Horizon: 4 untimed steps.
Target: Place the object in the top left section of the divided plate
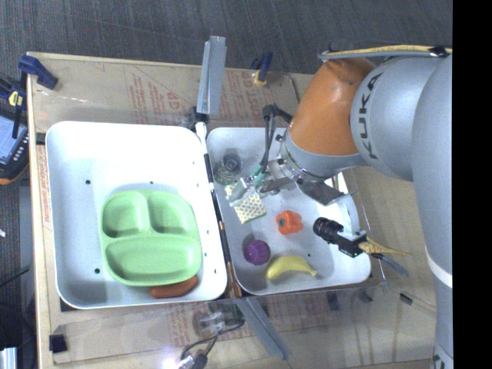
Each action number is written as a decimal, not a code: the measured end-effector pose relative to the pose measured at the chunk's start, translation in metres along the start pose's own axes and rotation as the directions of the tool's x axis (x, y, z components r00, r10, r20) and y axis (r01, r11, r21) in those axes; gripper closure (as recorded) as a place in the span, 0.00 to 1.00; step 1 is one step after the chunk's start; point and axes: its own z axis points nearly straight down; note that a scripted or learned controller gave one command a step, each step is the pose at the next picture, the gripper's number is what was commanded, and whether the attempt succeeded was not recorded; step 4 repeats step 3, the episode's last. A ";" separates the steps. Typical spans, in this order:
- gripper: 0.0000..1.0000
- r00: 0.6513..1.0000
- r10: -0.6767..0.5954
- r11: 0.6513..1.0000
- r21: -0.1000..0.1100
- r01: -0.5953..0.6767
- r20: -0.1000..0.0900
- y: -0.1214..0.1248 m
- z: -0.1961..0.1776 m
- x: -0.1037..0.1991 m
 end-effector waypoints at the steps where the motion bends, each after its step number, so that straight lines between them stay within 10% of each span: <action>1: 1.00 0.988 -0.157 0.988 0.004 0.157 -0.004 -0.016 0.026 0.076; 2: 1.00 0.919 -0.395 0.919 -0.001 0.395 -0.003 0.048 -0.101 0.180; 3: 0.00 0.919 -0.395 0.919 -0.001 0.395 -0.003 0.048 -0.101 0.180; 4: 0.00 0.919 -0.395 0.919 -0.001 0.395 -0.003 0.048 -0.101 0.180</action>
